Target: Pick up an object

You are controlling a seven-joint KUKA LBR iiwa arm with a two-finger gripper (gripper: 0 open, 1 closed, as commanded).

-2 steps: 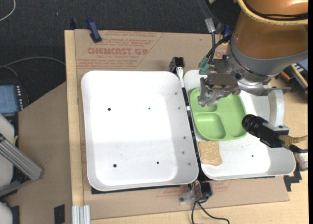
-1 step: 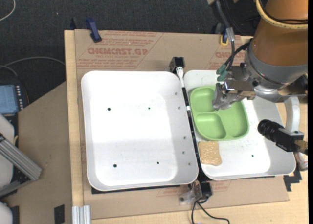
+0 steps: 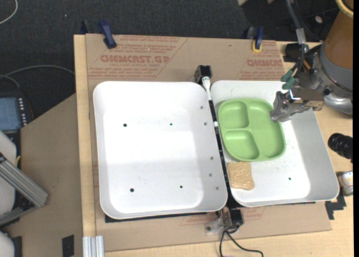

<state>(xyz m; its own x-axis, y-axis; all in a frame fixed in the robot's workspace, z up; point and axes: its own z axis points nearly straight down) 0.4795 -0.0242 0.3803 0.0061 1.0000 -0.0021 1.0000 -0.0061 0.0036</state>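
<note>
Camera view | jaws [image 3: 279, 113] state unclear, over green tray's [image 3: 249, 129] right rim; tan block [image 3: 242, 175] just below

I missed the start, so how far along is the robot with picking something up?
Nothing looks lifted yet. The green divided tray and tan sponge-like piece both lie in the right bin. The gripper is at the tray's right edge. Grasping and lifting remain.
</note>
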